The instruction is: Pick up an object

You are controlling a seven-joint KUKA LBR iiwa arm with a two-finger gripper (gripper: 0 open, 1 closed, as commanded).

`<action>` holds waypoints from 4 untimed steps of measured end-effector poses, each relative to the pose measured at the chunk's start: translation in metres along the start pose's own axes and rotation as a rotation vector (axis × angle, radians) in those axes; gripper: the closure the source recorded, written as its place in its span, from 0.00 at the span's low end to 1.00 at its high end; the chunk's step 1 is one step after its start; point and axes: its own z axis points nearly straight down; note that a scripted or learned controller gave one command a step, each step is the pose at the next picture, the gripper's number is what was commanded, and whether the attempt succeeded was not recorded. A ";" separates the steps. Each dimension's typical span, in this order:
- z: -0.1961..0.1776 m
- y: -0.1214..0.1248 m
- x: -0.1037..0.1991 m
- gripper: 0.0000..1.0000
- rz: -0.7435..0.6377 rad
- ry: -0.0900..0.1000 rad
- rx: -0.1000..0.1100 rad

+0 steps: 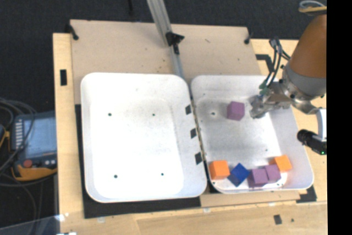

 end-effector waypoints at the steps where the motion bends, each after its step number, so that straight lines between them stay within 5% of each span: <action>1: 0.004 0.000 0.052 1.00 -0.004 0.003 0.007; 4: 0.006 -0.033 0.211 1.00 -0.005 0.004 0.009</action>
